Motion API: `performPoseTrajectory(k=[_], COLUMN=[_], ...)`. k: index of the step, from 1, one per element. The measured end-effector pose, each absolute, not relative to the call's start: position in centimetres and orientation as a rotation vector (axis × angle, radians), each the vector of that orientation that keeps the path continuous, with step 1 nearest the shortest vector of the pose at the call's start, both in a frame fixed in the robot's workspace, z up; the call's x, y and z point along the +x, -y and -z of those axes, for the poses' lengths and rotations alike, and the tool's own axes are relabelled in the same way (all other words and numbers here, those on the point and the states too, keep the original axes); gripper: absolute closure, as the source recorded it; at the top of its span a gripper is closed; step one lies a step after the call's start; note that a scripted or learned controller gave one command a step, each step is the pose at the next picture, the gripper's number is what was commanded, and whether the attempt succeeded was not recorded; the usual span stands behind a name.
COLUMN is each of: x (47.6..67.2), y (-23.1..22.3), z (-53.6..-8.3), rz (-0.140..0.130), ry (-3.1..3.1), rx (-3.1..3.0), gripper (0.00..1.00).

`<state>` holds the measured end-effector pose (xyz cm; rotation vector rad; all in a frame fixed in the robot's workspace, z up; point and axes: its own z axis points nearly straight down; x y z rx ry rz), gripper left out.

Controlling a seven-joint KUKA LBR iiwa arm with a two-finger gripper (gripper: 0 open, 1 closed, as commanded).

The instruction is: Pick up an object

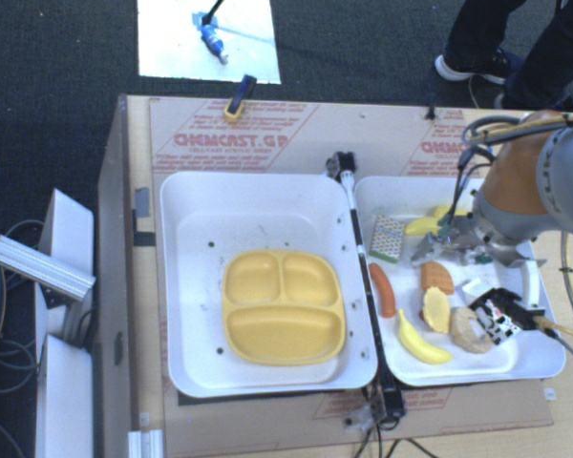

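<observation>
So, the gripper is sitting low in the right bin, near its back half, with the arm bent in over the rim. I honestly can't tell whether the jaws are open or closed, or whether they've got anything. They're a grey blur against the clutter from this angle.

Candidates are all packed around it, which is probably why it's parked there. A small yellow piece lies just beside the gripper on the back side, maybe touching it. An orange roll lies just beside it on the front side. Out toward the divider there's a green checkered pad, near but apart. Further to the front, well apart from the gripper, are a red sausage, a banana and a pale donut.

My guess is it's going for either the yellow piece or the roll, since those two flank it. Crowding is the risk, because closing on one could nudge the other.

Over in the left bin there's a yellow divided plate, way off from the gripper and not part of this attempt, I think.
</observation>
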<state>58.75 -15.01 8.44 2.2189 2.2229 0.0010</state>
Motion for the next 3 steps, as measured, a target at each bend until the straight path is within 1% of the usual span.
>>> performPoseTrajectory(k=[1, 2, 3], x=[65.3, 59.5, 66.4], y=[16.8, 14.8, 14.0], z=[-8.5, -8.5, -8.2], rz=[-0.003, -0.001, 0.023], ry=[-2.224, -2.223, -2.232], rx=[2.214, 2.219, 2.239], gripper=[0.0, 0.0, 0.0])
